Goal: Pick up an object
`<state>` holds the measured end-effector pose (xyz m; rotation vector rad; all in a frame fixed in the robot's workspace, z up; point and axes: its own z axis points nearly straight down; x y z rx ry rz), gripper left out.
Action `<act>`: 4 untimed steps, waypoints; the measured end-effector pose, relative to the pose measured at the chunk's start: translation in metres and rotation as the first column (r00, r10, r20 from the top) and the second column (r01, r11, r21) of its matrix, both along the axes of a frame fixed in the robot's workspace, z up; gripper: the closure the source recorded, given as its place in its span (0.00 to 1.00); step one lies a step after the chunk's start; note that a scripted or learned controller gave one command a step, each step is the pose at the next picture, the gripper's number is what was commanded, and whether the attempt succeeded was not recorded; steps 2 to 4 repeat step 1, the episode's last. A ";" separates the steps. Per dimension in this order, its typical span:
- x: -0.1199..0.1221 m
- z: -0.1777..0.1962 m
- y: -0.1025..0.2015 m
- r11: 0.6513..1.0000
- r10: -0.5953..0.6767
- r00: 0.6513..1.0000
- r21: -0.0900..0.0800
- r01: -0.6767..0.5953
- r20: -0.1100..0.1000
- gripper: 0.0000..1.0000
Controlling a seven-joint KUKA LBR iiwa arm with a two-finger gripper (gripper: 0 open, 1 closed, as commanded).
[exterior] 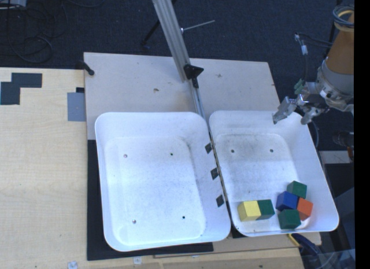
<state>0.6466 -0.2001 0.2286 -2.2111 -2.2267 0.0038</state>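
**Arm parked at the far rim, blocks bunched in the near corner**

You have the pale wooden worktop [46,164] carrying two shallow white plastic bins side by side. The left white bin [153,178] has nothing for you to lift; the right white bin [254,158] holds every candidate. Its floor looks to tilt toward the near right corner, which is probably why the blocks sit crowded there and not spread out.

The grey arm with its orange band [342,48] reaches in from the right, and its two-finger gripper [293,110] hangs over the right bin's far rim, well apart from the blocks. Its jaws hold nothing, but you cannot tell how wide they stand from this slant.

Now the blocks: a yellow cube [250,210] touches a small green cube [266,208], standing a little clear of the rest. Further right, a blue cube [287,200], an orange cube [304,207] and two more green cubes [297,189] [289,220] press together against the wall. The yellow one likely offers you the freest sides for a grasp.
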 end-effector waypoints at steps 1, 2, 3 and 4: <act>0.021 -0.069 0.004 1.000 -0.002 1.000 0.002 0.002 -0.004 0.00; 0.021 -0.069 0.004 1.000 -0.002 1.000 0.002 0.002 -0.004 0.00; 0.021 -0.069 0.004 1.000 -0.002 1.000 0.002 0.002 -0.004 0.00; 0.021 -0.069 0.004 1.000 -0.002 1.000 0.002 0.002 -0.004 0.00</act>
